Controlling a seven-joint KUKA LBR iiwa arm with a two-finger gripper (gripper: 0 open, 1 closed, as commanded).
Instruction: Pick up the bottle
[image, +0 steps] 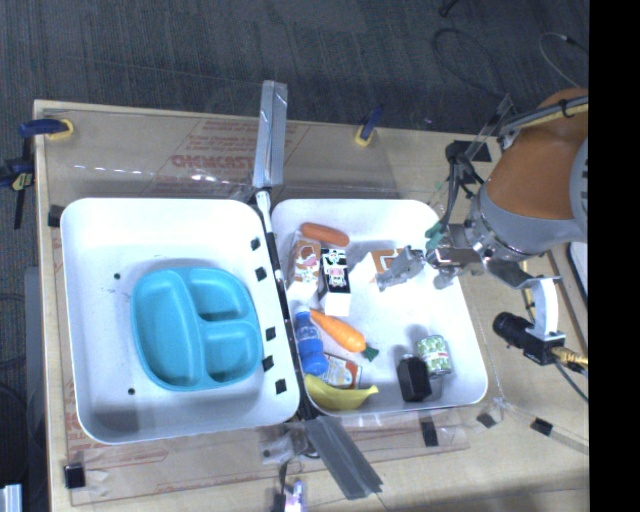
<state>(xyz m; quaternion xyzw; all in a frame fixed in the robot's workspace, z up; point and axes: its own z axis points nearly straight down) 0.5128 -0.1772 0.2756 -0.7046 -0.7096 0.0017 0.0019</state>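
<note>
Claw (398, 268) position: above the upper right area of the right bin (465, 330), pointing left. Finger state cannot be determined; no object is visible between them. Bottle (309, 343), blue, lies lower-left of the claw against the bin's left wall, well apart from it. Carrot (337, 330) lies between bottle and claw; banana (340, 394) sits below the bottle.

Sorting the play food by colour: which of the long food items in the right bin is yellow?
The banana, curved along the near wall. The carrot is orange and the hot dog at the far wall is reddish-orange.
</note>
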